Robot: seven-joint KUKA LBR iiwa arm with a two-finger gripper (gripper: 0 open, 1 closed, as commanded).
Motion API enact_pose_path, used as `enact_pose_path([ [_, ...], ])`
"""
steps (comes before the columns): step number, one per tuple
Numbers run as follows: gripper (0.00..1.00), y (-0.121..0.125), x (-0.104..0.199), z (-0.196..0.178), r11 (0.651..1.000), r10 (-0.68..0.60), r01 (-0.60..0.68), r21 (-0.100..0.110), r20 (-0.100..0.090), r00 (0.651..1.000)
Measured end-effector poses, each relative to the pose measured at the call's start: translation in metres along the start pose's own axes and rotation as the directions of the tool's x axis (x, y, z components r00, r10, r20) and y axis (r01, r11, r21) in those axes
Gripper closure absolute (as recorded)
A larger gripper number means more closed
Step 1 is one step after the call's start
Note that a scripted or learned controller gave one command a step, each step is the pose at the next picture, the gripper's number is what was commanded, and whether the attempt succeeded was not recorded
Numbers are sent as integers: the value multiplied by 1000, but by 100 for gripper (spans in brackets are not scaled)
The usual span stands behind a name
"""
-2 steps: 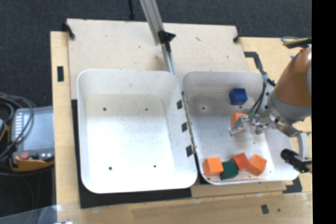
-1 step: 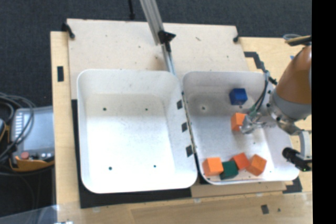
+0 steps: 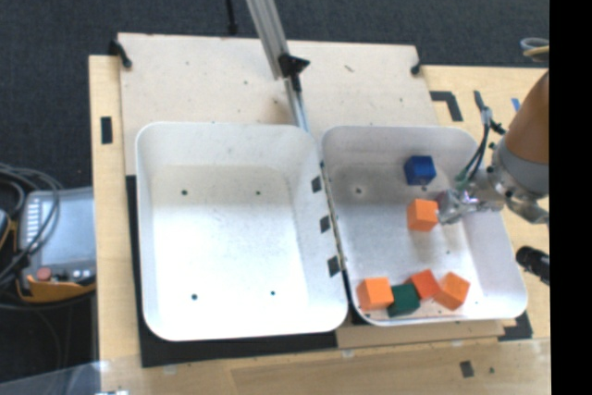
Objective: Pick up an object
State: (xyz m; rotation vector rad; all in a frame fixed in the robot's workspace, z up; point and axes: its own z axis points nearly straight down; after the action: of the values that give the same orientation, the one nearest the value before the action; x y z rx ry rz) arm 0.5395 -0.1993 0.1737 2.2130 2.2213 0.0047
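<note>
The right bin [image 3: 490,245] holds several small blocks. A blue cube [image 3: 419,168] lies near its back, and an orange cube [image 3: 423,215] lies just in front of it. My gripper [image 3: 451,207] reaches in from the right and sits low, right beside the orange cube's right side. No block shows between its fingers. Along the front wall lie an orange cube [image 3: 374,292], a dark green block [image 3: 404,299], a red-orange block [image 3: 425,283] and another orange cube [image 3: 453,289].
The left bin [image 3: 148,199] stands beside the right one, with a shared rim [image 3: 326,217] between them. A slanted metal pole [image 3: 268,23] rises behind the bins. A grey device with cables [image 3: 51,240] sits off the bench's left edge.
</note>
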Motion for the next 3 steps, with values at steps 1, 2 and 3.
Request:
enact_pose_path([
  [1,100,1,-4,-64,1000,-1,1,-3,1,1000],
  [2,100,1,-6,-49,1000,1,-1,8,0,1000],
  [3,100,-1,38,-59,1000,-3,3,6,-4,1000],
])
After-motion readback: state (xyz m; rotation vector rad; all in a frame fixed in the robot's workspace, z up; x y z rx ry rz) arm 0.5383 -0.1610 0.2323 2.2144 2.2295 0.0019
